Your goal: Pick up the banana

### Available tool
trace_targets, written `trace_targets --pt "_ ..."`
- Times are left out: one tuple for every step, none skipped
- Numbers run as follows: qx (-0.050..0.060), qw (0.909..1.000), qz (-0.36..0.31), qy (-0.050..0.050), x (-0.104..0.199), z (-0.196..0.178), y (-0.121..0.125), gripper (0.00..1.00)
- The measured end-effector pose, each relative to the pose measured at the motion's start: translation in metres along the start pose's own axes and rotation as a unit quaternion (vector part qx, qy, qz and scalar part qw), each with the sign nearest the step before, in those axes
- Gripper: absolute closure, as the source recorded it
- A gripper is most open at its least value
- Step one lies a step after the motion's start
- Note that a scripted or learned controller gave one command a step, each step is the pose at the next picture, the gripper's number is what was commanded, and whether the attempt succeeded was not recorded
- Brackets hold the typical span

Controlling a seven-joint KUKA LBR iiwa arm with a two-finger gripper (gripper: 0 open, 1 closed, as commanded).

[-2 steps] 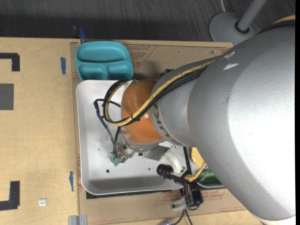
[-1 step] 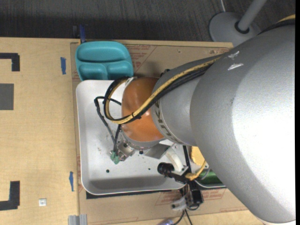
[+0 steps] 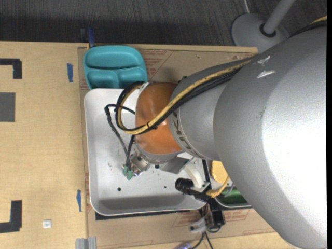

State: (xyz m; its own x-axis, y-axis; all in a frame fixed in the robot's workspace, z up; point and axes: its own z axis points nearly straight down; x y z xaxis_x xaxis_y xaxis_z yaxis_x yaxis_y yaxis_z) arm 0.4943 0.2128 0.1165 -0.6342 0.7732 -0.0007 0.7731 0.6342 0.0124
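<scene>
- The grey arm (image 3: 270, 139) is reaching in from the right and covering most of the right half of the camera view, including nearly all of the right-hand bin.
- Its orange band (image 3: 155, 119) is hanging over the upper middle of the left white bin (image 3: 101, 154).
- Black and yellow cables (image 3: 129, 121) are looping out from the band and running back along the top of the arm.
- The gripper (image 3: 136, 166) is pointing down into the left bin near its middle, just above the bin floor; whether its jaws are apart or together cannot be told, since the wrist is hiding them.
- A small green piece (image 3: 127, 173) is showing at the gripper's lower left edge, close to the bin floor; what it is cannot be told.
- A yellow shape (image 3: 220, 172), most likely the banana, is peeking out from under the arm in the right-hand bin, just beside the wall shared with the left bin.
- A green object (image 3: 237, 196) is lying just below that yellow shape, mostly hidden by the arm.
- A teal tray (image 3: 114, 66) is sitting on the cardboard bench (image 3: 41, 139), touching the far edge of the left bin.
- Small dark specks are dotting the left bin's floor.
</scene>
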Motion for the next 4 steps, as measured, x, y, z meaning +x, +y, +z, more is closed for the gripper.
trace_targets --pt "-0.001 1.0000 0.000 0.000 0.000 -0.010 0.001 1.00" --pt "-0.003 1.0000 0.001 -0.001 -0.001 -0.020 0.002 1.00" --pt "-0.005 1.0000 0.001 -0.001 -0.001 -0.030 0.003 1.00" --pt "0.003 0.9927 -0.120 0.000 0.012 0.027 -0.007 1.00"
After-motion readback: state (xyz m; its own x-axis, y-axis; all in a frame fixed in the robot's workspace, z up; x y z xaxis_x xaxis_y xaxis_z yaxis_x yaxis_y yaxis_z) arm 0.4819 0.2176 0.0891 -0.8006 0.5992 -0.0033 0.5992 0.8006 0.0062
